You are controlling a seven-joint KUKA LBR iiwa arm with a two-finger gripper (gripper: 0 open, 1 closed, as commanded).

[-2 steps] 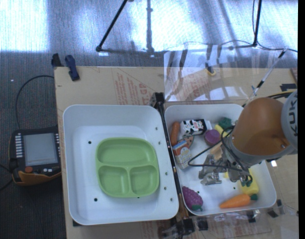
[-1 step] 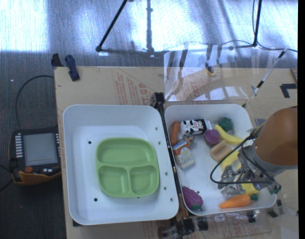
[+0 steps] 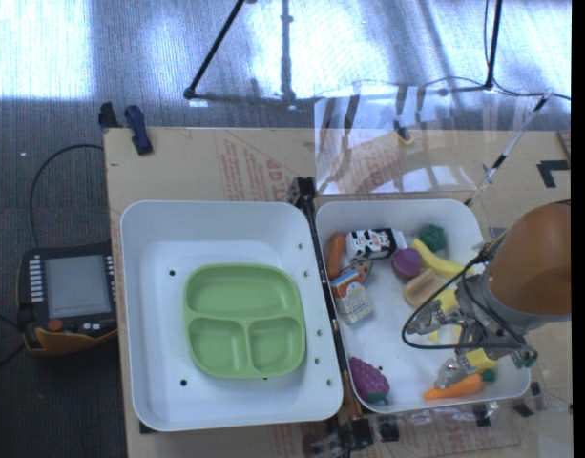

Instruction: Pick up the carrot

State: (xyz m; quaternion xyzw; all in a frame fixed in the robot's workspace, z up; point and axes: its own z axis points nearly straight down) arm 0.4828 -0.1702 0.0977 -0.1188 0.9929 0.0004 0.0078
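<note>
The carrot (image 3: 451, 388) is orange with a green top and lies flat near the front right corner of the right bin (image 3: 397, 210). My gripper (image 3: 456, 370) hangs low directly over the carrot's middle and hides part of it. The grey arm with its orange band (image 3: 531, 260) comes in from the right above that corner. The view does not show whether the carrot is between the gripper's parts.
The right bin also holds purple grapes (image 3: 368, 380), a yellow piece (image 3: 480, 359) beside the carrot, a banana (image 3: 435, 259), a black-and-white carton (image 3: 373, 244), a small box (image 3: 354, 301) and several other toy foods. A green divided plate (image 3: 244, 320) sits in the left bin (image 3: 154, 256).
</note>
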